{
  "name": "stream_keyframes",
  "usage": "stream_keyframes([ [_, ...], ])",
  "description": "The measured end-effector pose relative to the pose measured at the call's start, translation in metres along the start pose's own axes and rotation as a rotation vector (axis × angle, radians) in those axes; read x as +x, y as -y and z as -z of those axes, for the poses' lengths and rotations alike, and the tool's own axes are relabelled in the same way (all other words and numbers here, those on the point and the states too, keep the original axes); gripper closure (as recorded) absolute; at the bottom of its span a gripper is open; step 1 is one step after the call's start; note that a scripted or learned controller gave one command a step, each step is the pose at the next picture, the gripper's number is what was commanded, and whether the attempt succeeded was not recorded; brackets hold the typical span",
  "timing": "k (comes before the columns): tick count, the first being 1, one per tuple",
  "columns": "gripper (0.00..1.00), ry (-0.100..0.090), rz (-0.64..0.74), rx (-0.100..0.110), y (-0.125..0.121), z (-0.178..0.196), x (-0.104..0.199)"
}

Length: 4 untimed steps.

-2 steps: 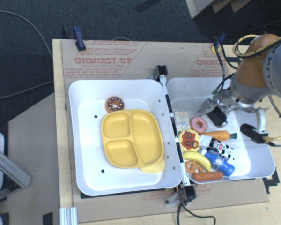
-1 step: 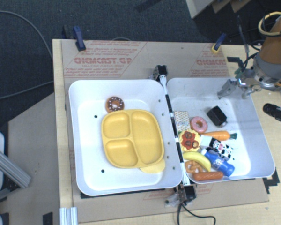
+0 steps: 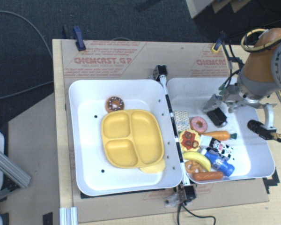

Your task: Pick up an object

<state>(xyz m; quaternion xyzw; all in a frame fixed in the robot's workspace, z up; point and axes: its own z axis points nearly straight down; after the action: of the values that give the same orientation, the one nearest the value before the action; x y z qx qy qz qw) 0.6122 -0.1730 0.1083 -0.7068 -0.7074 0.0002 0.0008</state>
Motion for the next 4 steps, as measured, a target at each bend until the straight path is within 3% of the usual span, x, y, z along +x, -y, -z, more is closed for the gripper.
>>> stream_keyframes([
  [1,0.0,0.0,-0.001,0.001,0.005,-0.024,0.003],
  [2,0.0,-0.008,0.003,0.001,-0.03,-0.023,-0.046],
  [3,0.0,0.0,0.0,-0.001,0.013,-0.024,-0.002],
  [4,0.0,-0.008,0.002,0.002,-0.014,-0.023,-0.046],
])
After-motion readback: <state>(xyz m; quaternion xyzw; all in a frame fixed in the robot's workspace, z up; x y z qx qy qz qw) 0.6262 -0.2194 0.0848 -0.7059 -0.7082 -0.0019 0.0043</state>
